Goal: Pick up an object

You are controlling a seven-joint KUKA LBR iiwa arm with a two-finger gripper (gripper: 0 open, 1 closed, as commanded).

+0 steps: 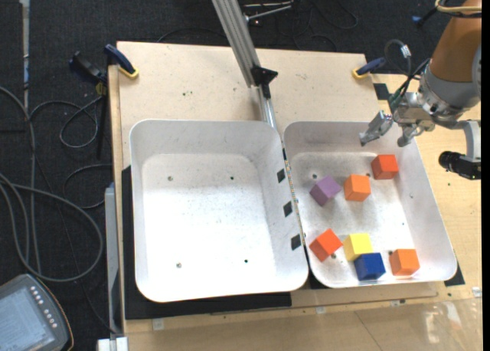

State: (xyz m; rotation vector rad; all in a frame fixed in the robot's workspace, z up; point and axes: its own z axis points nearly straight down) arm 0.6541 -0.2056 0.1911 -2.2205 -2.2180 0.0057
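The pincer (389, 130) hung open and held nothing. An orange block (385, 165) sat just below it in the right bin (434, 211). It should drop straight down, fingers on both sides, then squeeze.

7 small cubes (357, 187) loose in right bin (429, 211), mostly orange.

Grey arm (453, 58) from the right, hand (390, 131) with fingers spread apart, nothing between.
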